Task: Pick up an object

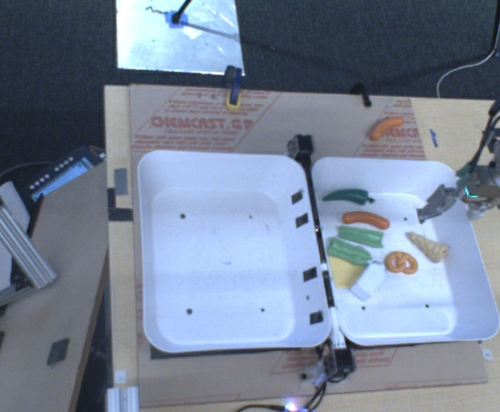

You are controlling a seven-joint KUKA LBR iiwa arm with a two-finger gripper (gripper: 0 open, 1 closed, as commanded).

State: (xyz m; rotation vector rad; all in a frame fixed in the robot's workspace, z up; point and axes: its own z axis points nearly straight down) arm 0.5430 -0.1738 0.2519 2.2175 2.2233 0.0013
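Note:
The right bin [456,316] holds several toy foods: a dark green pepper [349,196], an orange sausage [365,220], a light green pod [359,235], a second green piece [350,251], a yellow wedge [344,272], a white block [367,283], a pretzel [400,263] and a tan cone [429,246]. My gripper [437,202] hangs over the right bin's far right part, above and right of the cone, with nothing seen between its fingers.
The left bin [224,247] sits beside the right one, joined by black clips [306,221]. Another orange sausage [386,128] lies on the cardboard behind the right bin. A yellow clamp [233,88] stands at the back edge.

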